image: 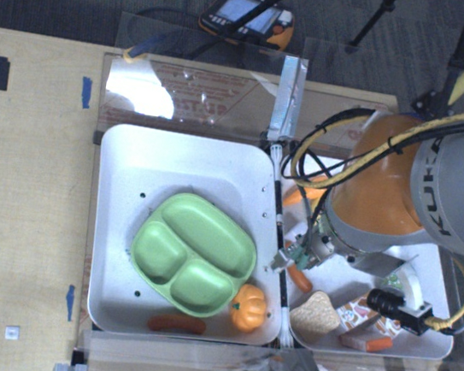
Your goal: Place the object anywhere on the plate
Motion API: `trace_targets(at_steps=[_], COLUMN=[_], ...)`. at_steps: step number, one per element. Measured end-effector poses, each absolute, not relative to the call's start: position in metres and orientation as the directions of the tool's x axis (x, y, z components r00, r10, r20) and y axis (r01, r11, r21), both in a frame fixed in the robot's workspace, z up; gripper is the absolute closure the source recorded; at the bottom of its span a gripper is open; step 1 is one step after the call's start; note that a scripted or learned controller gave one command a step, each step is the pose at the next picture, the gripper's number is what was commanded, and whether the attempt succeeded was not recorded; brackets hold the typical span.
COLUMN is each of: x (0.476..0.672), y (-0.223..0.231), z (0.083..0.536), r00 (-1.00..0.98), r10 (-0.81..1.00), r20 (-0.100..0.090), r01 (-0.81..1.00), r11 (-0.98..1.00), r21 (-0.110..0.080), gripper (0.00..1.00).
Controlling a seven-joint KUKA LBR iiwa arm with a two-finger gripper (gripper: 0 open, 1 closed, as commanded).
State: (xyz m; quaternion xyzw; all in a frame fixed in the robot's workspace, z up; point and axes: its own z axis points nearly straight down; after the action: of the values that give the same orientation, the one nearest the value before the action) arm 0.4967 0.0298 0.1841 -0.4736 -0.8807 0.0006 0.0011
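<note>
A green divided plate [196, 253] lies tilted in the left white bin [131, 165], with nothing on it. My gripper [297, 256] hangs low at the left edge of the right bin [438, 341], just right of the divider between the bins. A small orange carrot-like piece [299, 279] lies directly below and in front of the gripper, touching or nearly touching it. I cannot make out whether anything sits between the jaws. The grey arm and its orange band cover much of the right bin.
An orange pumpkin-like toy [249, 306] and a brown sausage [176, 325] lie by the left bin's front wall, beside the plate. The right bin holds a tan bread wedge [316, 314], a printed packet [359, 316], a small red piece [379, 343] and an orange item [295, 194].
</note>
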Motion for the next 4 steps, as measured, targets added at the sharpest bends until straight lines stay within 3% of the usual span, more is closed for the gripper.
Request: trace_targets(at_steps=[1, 2, 3, 4], x=[0.555, 0.486, 0.507, 0.481], y=[0.096, 0.047, 0.13, 0.099], z=[0.21, 0.184, 0.231, 0.16], r00=[-0.774, -0.894, -0.992, -0.99], r10=[0.634, 0.449, 0.13, 0.143], r20=[-0.004, 0.0, -0.006, -0.001], r01=[0.634, 0.449, 0.13, 0.143], r11=[0.774, 0.894, 0.992, 0.99], r21=[0.004, 0.0, 0.003, 0.001], gripper=[1.0, 1.0, 1.0, 1.0])
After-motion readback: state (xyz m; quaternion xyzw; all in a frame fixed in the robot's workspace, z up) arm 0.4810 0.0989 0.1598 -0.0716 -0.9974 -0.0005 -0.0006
